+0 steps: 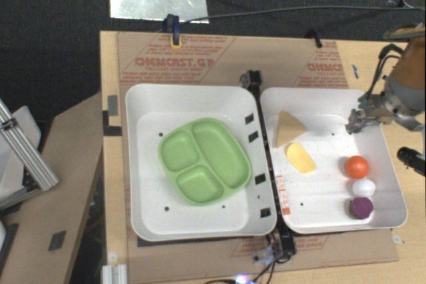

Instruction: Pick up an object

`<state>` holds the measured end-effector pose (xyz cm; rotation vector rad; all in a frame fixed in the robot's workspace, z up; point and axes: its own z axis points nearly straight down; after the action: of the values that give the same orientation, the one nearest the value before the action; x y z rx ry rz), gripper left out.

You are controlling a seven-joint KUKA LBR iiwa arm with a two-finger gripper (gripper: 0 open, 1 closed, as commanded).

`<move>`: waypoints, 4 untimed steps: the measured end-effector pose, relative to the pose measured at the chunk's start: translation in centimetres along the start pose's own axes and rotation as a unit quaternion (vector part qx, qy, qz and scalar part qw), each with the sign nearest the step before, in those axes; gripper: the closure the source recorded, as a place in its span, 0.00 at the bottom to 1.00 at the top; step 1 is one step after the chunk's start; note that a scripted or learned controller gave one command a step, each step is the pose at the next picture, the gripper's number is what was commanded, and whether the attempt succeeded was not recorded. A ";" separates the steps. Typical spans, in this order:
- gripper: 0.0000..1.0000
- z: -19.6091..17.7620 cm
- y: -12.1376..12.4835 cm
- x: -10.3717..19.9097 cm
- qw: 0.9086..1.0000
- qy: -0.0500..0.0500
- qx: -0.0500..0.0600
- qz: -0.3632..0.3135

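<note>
Nothing is lifted yet — the gripper (357, 120) hangs near the small round orange ball (357, 166), whether clenched I cannot tell.

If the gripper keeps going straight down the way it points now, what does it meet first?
Most likely the bare floor of the right bin near its far right corner. The gripper hangs there, apart from the orange ball and the tan wedge. Depth is hard to judge from this slant.
</note>
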<state>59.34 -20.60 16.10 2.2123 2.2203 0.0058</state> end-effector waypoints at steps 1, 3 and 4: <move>1.00 -6.5 0.1 0.1 1.000 0.000 0.000 -0.001; 1.00 -12.0 1.2 5.3 1.000 0.001 0.002 -0.003; 1.00 -10.2 2.3 10.7 1.000 0.002 0.003 -0.003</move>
<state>61.48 -9.84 26.26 2.2106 2.2322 0.0035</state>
